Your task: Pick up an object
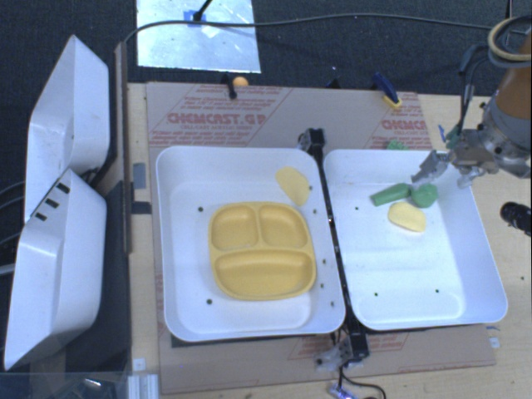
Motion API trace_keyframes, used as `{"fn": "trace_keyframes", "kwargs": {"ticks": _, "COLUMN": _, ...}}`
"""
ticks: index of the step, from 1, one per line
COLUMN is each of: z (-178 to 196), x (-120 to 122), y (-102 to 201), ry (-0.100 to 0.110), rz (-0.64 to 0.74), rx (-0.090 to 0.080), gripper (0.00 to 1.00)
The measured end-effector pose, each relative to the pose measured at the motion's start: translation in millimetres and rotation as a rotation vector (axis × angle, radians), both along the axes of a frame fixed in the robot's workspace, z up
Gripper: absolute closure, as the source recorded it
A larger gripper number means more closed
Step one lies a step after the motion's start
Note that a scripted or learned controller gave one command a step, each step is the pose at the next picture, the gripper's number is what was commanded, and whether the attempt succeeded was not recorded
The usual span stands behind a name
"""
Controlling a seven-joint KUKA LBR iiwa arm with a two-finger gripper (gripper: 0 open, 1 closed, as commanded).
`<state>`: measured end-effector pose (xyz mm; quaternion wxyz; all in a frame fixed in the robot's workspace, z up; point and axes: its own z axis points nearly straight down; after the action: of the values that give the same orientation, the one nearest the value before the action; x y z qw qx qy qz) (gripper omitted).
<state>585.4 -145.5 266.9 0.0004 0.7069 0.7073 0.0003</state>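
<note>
Robot lab bench (249,119) (two white bins (179,223))

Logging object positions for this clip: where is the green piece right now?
The green piece lies in the right bin, near its far edge, touching the pale yellow piece just in front of it, with the gripper just to its right.

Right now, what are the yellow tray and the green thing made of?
The yellow tray looks like molded plastic: smooth, one even color, rounded compartments. The green thing is probably plastic or rubber, being matte and evenly colored, though it is too small to be sure.
</note>
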Motion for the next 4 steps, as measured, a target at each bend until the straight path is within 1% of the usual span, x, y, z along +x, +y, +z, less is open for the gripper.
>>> {"fn": "trace_keyframes", "kwargs": {"ticks": 1, "z": -43.6, "x": 1.7, "y": -5.7, "ry": 0.003, "rz": -0.001, "rx": 0.000, "gripper": 0.00}}
{"fn": "trace_keyframes", "kwargs": {"ticks": 2, "z": -104.3, "x": -2.8, "y": -1.7, "ry": 0.005, "rz": 0.000, "rx": 0.001, "gripper": 0.00}}
{"fn": "trace_keyframes", "kwargs": {"ticks": 3, "z": -146.7, "x": -5.2, "y": 2.0, "ry": 0.004, "rz": 0.000, "rx": 0.001, "gripper": 0.00}}
{"fn": "trace_keyframes", "kwargs": {"ticks": 4, "z": -134.0, "x": -3.9, "y": 1.4, "ry": -0.001, "rz": 0.000, "rx": 0.000, "gripper": 1.00}}
